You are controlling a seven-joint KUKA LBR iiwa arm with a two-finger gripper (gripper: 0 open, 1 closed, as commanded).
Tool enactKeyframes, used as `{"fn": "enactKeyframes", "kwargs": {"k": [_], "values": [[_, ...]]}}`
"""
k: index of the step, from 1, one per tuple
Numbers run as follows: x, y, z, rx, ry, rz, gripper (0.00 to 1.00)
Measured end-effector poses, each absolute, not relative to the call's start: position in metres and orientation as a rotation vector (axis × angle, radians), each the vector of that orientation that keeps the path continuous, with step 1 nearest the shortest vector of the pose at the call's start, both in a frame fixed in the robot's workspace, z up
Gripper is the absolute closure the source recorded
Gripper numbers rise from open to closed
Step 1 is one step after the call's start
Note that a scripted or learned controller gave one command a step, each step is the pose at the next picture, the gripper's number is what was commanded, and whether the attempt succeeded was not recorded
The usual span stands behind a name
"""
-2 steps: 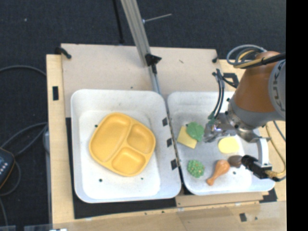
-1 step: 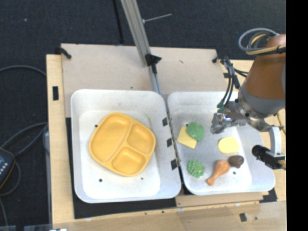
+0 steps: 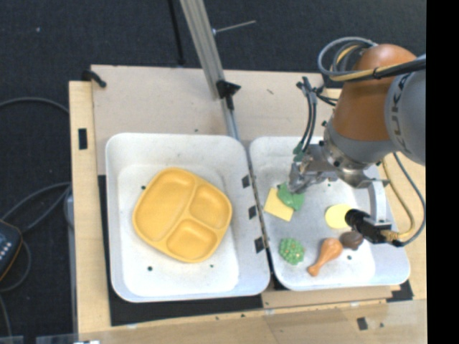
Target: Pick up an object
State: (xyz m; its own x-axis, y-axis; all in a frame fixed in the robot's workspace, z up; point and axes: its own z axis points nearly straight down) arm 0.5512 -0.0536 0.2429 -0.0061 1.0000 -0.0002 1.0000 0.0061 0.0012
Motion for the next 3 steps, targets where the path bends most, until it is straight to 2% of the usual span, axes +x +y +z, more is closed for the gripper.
{"fn": "enactKeyframes", "kwargs": {"k": [1, 3], "values": [[0.574, -0.013, 0.25, 2.213, 2.229, 0.004, 1.0], [0.606, 0.071, 0.238, 2.214, 2.227, 0.001, 1.0]]}}
